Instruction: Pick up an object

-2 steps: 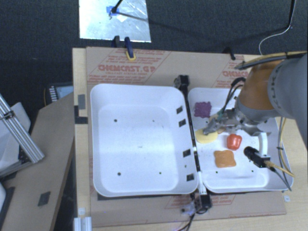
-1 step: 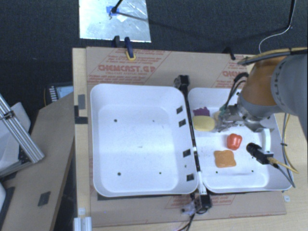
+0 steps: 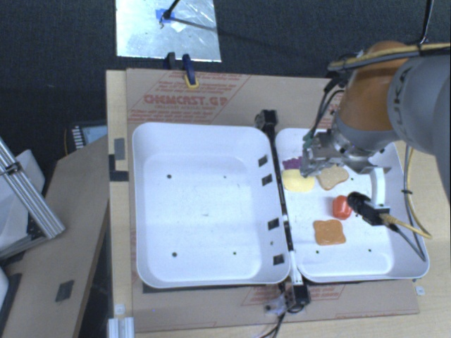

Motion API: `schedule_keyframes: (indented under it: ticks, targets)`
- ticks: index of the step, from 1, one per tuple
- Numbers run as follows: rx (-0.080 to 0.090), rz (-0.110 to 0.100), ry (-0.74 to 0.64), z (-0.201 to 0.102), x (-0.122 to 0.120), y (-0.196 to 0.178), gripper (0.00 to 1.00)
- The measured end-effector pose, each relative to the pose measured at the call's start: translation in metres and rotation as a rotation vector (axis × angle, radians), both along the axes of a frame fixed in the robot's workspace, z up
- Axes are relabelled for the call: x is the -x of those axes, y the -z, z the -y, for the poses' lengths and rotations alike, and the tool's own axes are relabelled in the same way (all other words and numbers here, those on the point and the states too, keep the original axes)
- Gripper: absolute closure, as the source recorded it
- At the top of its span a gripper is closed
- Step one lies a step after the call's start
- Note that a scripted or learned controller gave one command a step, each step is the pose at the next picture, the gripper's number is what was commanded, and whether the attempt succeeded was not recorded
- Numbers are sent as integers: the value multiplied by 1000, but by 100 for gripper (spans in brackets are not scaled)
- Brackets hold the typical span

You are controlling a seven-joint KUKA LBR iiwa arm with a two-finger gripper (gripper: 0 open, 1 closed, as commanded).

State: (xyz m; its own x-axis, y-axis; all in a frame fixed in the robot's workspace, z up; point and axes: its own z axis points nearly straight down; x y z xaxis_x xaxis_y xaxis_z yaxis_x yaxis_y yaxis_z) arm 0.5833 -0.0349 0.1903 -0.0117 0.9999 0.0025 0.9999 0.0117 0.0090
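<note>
The big grey arm [image 3: 394, 97] hangs over the right bin [image 3: 394, 263], near its far left corner. Its gripper [image 3: 312, 162] sits low by the yellow piece [image 3: 297, 182] and tan piece [image 3: 332, 178]; I cannot tell its grip. It could slip between them and grab nothing.

Both bins are plain white: the left bin [image 3: 204, 210] shows only a few small dark dots on its floor, and the right bin [image 3: 352, 259] holds the coloured pieces. A pale yellow round piece [image 3: 298, 182] lies at 9 o'clock from a tan, toast-coloured piece [image 3: 332, 178]. A purple piece [image 3: 292, 163] sits at 12 o'clock from the yellow one. A red-orange piece [image 3: 342, 207] and an orange-brown square piece [image 3: 329, 232] lie toward 6 o'clock. The arm [image 3: 416, 97] is grey with an orange band [image 3: 370, 83]. The desk [image 3: 190, 94] is light brown cardboard with faded red lettering.
</note>
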Motion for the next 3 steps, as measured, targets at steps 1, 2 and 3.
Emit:
schedule_keyframes:
  ticks: [1,2,3]
  targets:
    - [-4,11,-3,-89,18,-169,100]
    - [0,-3,7,-79,99,-215,100]
    - [-1,1,2,-136,96,-287,100]
